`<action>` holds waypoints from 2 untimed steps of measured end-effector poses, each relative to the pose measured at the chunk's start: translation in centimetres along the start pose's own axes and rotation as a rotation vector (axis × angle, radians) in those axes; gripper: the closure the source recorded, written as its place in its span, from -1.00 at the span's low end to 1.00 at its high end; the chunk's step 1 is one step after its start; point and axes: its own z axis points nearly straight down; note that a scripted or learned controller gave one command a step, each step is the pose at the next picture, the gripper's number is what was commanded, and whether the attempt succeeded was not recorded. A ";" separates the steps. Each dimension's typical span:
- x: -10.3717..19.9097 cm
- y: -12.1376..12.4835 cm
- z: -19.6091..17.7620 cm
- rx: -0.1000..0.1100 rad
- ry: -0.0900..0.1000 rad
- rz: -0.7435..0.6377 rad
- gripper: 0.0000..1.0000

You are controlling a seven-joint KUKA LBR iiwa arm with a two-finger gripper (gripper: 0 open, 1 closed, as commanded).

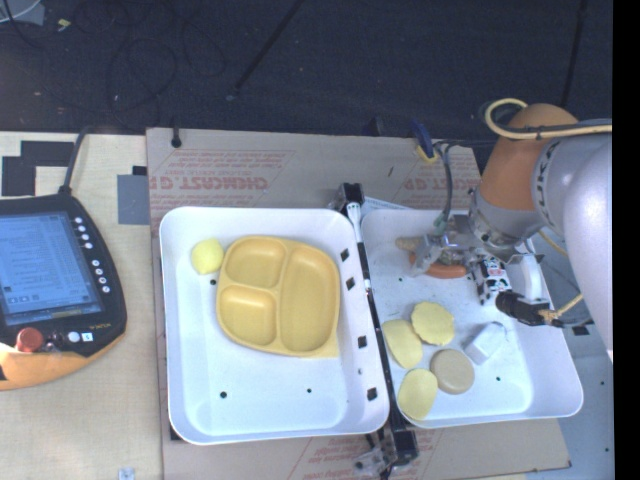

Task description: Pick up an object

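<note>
Nearest the lens, at the right bin's 7 o'clock corner, a pale yellow disc lay touching a tan disc at its 2 o'clock. Two more yellow discs sat just beyond them, one toward the divider and one at its 1 o'clock, the pair overlapping at their edges. A small white block rested near the tan disc's 2 o'clock, apart from it.

Across the divider, the left bin carried a yellow three-part plate set near its middle, with a small yellow ball just beside the plate's 10 o'clock edge.

Farther back in the right bin, the gripper hung low over the floor around 11 o'clock, above an orange-red piece that lay just beneath it; whether the piece was between the fingers could not be told, nor how far apart they stood. The grey arm with its orange band entered from 3 o'clock, cables looping off the wrist.

Both bins rested on a cardboard sheet printed in red. At 9 o'clock, outside the bins, a control pendant with a lit screen sat on the bench. Beyond the cardboard, at 12 o'clock, dark floor held loose cables.
</note>
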 end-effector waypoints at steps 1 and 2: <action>2.7 0.1 -4.8 -0.005 0.000 -0.002 -1.00; 3.5 -0.2 0.1 0.013 0.001 0.005 -1.00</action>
